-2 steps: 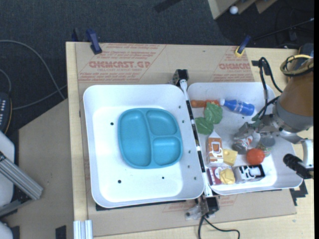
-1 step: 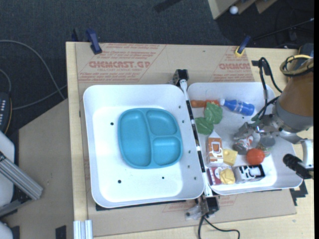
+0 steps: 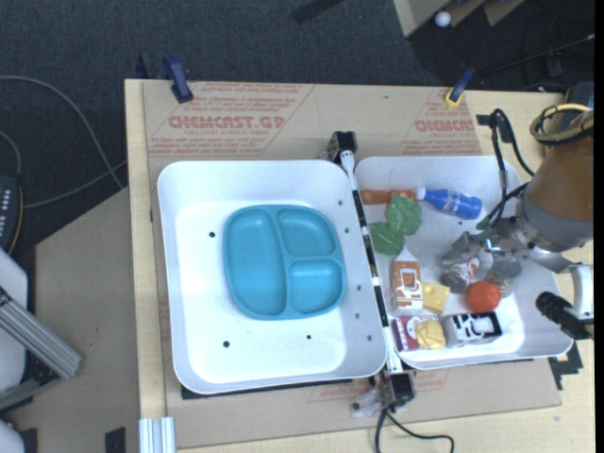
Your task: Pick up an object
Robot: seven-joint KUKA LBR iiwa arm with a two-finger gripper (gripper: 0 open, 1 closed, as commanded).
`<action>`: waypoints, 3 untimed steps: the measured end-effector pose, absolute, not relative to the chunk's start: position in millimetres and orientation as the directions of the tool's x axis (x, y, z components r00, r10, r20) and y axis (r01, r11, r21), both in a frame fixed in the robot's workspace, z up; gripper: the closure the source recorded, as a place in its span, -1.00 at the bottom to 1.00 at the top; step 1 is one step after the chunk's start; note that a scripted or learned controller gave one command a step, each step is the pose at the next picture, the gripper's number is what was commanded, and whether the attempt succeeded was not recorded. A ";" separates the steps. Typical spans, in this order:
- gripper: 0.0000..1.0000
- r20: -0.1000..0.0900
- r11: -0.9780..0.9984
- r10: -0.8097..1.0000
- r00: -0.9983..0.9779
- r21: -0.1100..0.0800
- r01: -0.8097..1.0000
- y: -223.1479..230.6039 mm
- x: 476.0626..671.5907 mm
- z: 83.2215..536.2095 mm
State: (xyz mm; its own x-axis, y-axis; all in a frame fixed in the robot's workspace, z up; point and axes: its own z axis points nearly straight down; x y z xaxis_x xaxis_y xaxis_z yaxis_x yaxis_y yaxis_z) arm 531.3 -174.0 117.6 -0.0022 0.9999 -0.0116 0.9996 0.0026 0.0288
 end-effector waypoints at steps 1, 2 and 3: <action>-1.00 -0.012 0.003 1.000 -0.002 0.029 1.000 -173.8 531.2 117.5; -1.00 -0.012 0.003 1.000 -0.003 0.030 1.000 -173.7 531.1 117.2; -1.00 -0.012 0.003 1.000 -0.003 0.030 1.000 -173.5 531.0 117.2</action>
